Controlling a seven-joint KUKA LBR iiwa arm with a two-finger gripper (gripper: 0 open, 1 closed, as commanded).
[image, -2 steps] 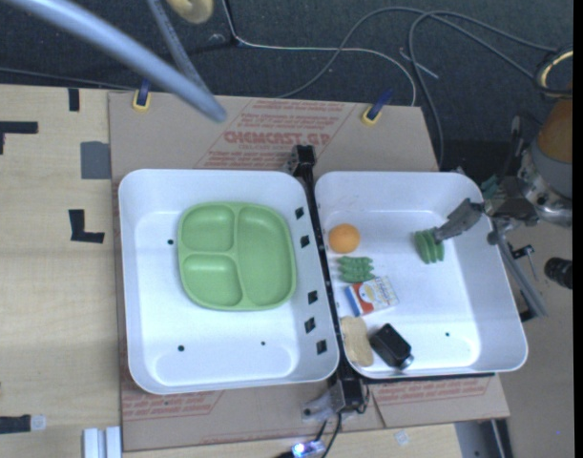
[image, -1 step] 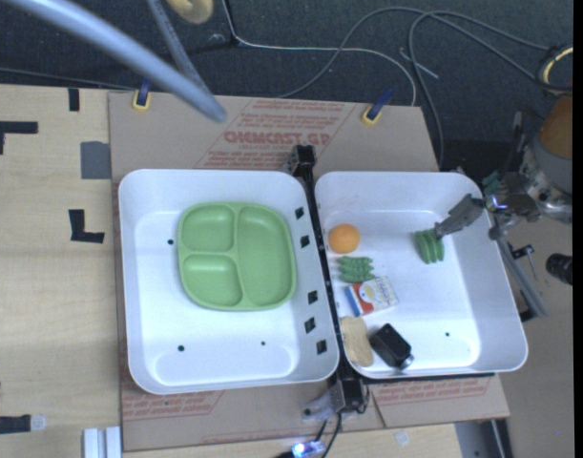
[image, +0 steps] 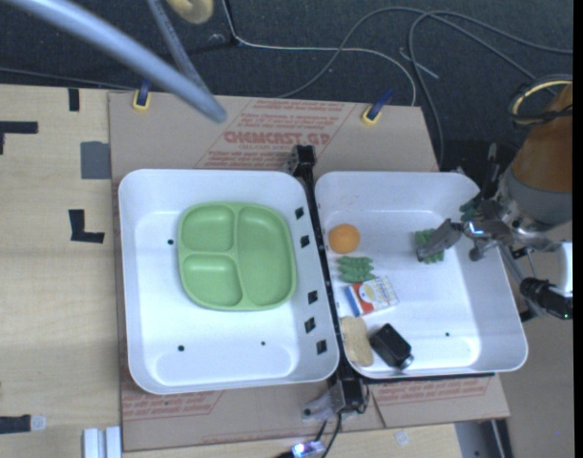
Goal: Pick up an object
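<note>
Both white bins (image: 148,284) look like smooth glossy plastic (the green divided plate (image: 238,256) too, matt).

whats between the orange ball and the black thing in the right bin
In the camera view, between the orange ball and the black object lie a green item and a white packet.

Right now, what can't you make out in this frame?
- Gripper, camera view: small and dark against the right bin; finger state and any contact with a green thing at its tip are unclear.
- Arm: cut off by the right edge.
- Flat packet: print too small to read.
- Black object: too small to identify.
- Blurred grey bar, top left: out of focus, covers part of the cardboard.
</note>
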